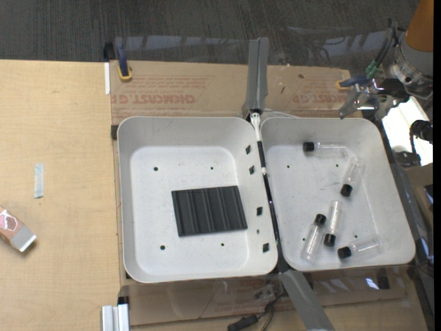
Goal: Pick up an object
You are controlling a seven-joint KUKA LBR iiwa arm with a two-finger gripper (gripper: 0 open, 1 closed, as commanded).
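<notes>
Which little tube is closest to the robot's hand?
The clear tube at the right bin's far edge; the others lie lower down.

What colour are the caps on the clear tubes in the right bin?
Black. The caps on the clear tubes show best in the camera view.

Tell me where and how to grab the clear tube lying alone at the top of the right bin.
Grip the clear tube across the middle of its clear body, coming straight down from above. It lies flat and roughly level across the view, black cap on its left end, with bare bin floor on both long sides, so the claw should probably close front to back across it.
</notes>
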